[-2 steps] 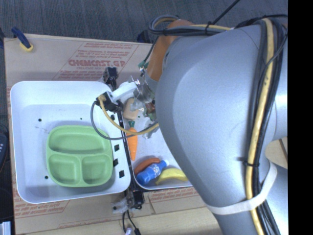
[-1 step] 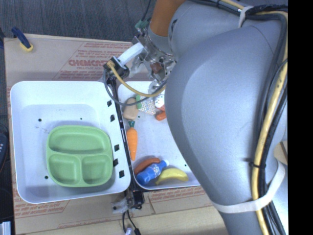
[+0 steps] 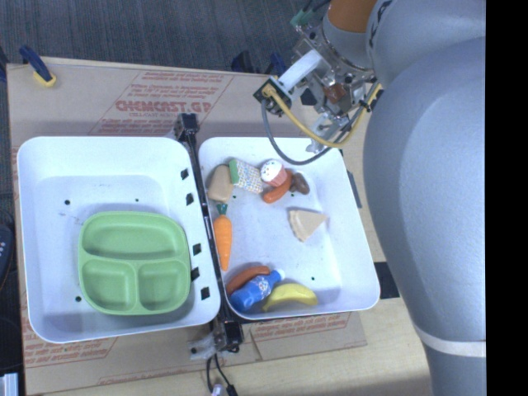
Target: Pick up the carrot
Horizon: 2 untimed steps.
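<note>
Where the two white bins meet, the carrot [image 3: 223,239] lies inside the right bin [image 3: 360,264], close along that bin's left wall, its green top toward the far edge and its orange tip toward the near edge. Just beyond its top sits a tan bread-like piece [image 3: 219,185], so that end is crowded; to the carrot's right the bin floor is bare as far as a pale wedge [image 3: 306,223] near the right wall — the widest free room in that bin. At the near edge a blue bottle [image 3: 254,291], a banana [image 3: 289,294] and an orange-red piece [image 3: 245,275] are bunched together, near the carrot's tip but apart from it. By the far wall lies a cluster of small items [image 3: 268,179], overlapping and too small to tell apart. The left bin [image 3: 41,188] holds a green divided tray [image 3: 134,261] toward its near edge, with bare floor along its far edge. The gripper [image 3: 332,106] hangs over the far right corner of the right bin, well apart from the carrot, among yellow cables [image 3: 290,126] and brackets; whether its fingers stand apart or together I cannot tell, as the tips are lost in that clutter. The grey arm [image 3: 429,163] covers the bench's right side and is cut off by the frame.
</note>
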Tool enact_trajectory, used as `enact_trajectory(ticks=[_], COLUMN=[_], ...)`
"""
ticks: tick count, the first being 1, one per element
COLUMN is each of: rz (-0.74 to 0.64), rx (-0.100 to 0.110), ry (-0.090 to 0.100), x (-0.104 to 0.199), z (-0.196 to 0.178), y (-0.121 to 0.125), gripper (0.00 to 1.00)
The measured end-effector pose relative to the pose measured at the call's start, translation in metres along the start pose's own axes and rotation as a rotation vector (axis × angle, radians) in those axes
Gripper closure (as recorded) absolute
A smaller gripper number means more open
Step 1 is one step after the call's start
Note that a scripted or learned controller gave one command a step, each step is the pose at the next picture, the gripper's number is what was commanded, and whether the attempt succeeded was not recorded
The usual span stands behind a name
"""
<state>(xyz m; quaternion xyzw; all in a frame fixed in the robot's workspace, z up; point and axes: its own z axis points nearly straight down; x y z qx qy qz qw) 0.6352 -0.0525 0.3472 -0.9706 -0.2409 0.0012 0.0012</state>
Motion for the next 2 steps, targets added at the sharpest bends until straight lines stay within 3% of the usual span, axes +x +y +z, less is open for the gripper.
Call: enact_trajectory(ticks=[1,2], rz=[0.082,0.11], rx=[0.004,0.001], ry=[-0.005,-0.001], x=[-0.007,-0.031], z=[0.144,0.093], y=[-0.069,-0.002], gripper=[0.0,0.0])
